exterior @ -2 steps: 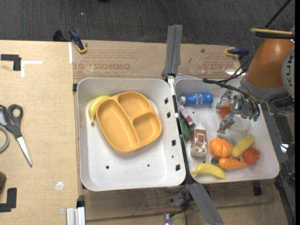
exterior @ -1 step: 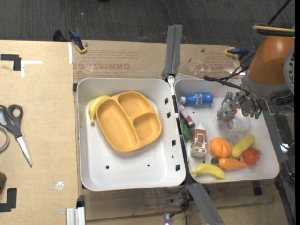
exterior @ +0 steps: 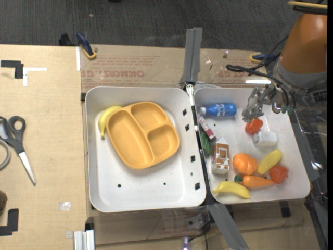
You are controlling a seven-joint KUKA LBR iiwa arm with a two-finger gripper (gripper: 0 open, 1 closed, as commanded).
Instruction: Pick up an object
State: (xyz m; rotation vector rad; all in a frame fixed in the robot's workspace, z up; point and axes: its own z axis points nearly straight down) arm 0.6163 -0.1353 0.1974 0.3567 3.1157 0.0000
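Observation:
My gripper (exterior: 254, 113) hangs over the back of the right bin (exterior: 296, 191), and the arm's orange band (exterior: 307, 35) shows above it. A small red object (exterior: 253, 125) lies directly under the gripper's tip; whether they touch is unclear. Beside it are a white cup (exterior: 267, 137) and a blue bottle (exterior: 218, 110). Nearer the front lie a small carton (exterior: 221, 158), an orange (exterior: 244, 163), a yellow piece (exterior: 269, 161), a red tomato (exterior: 279, 174), a carrot (exterior: 256, 181) and a banana (exterior: 231, 189).
The left bin (exterior: 145, 191) holds an orange divided plate (exterior: 141, 134) with a banana (exterior: 106, 120) at its left edge. A grey bar (exterior: 192, 56) runs between the bins. Scissors (exterior: 18, 145) lie on the bench far left.

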